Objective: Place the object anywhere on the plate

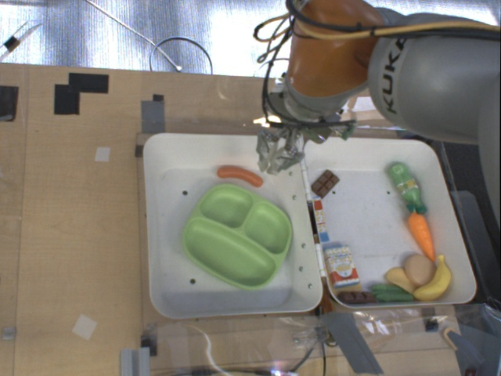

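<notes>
The gripper (280, 157) hangs over the far edge of the left bin (160, 288), by the wall btwn the two bins; can't tell its state, and nothing shows in it. Just beside it, toward the far left, the sausage (239, 175) (prob. the object) lies on the bin floor, near the green plate's (237, 235) far rim but apart from it. So by the look of it the task isn't done: pick & place both left.

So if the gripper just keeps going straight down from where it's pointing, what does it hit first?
Probably the bare floor of the left bin, just right of the sausage and above the green plate. The gripper looks beside the sausage, though depth is unclear.
</notes>
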Robot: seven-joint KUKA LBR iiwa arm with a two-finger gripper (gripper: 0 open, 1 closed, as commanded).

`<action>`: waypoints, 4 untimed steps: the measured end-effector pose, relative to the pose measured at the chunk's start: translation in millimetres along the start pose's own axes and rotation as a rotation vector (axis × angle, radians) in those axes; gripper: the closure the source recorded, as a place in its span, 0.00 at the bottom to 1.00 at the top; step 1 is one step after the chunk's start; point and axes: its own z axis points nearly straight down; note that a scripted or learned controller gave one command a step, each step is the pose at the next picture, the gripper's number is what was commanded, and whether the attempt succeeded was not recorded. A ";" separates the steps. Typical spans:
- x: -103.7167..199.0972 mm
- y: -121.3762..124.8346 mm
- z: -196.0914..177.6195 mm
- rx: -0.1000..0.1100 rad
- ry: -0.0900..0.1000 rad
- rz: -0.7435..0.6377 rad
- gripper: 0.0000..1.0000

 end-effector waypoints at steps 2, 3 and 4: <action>6.0 -3.7 1.0 -0.003 0.002 -0.336 1.00; 16.9 -16.2 -147.7 0.015 -0.007 -0.379 1.00; 24.7 -20.3 -289.5 0.014 -0.007 -0.385 1.00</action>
